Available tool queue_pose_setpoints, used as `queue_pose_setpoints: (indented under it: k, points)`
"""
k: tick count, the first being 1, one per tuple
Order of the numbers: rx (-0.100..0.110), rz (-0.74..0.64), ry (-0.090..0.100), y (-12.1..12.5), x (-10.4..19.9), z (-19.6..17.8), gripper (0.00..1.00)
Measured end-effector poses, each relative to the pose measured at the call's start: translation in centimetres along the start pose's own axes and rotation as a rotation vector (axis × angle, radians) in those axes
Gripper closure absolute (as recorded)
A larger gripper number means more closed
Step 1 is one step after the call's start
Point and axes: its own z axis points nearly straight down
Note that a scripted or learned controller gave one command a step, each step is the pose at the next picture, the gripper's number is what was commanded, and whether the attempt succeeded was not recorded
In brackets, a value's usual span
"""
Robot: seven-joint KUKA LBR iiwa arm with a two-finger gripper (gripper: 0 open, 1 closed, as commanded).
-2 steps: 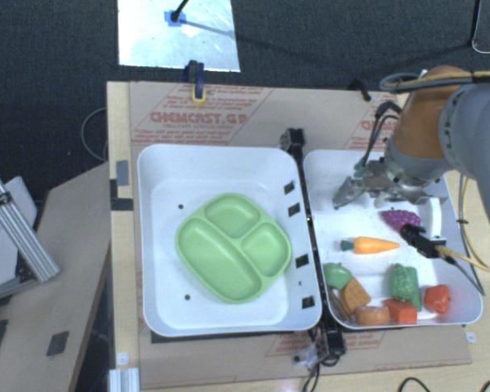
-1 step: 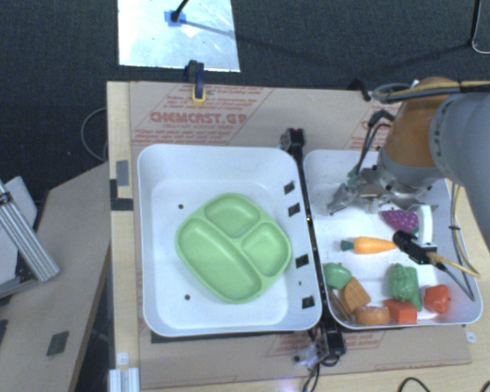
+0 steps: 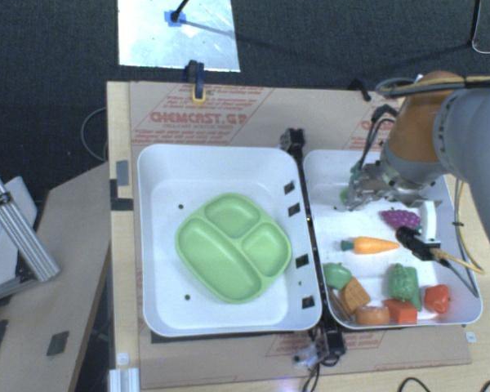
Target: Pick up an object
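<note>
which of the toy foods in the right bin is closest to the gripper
The purple bunch of toy grapes, lying just below and right of the gripper. The orange toy carrot is a bit farther down, and the other pieces crowd the bin's bottom edge.

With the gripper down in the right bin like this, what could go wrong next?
The gripper sits over bare bin floor, apart from the toys, so closing here would likely grab nothing. The nearest items, the purple grapes and carrot, lie close together; a sideways move might nudge one rather than pick it.
</note>
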Motion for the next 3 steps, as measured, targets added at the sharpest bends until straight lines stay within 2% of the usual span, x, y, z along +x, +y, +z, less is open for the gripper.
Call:
queue_pose_setpoints:
  k: [3]
  points:
    - [-0.003,-0.005,0.0,0.9,0.8,-13.1,1.0]
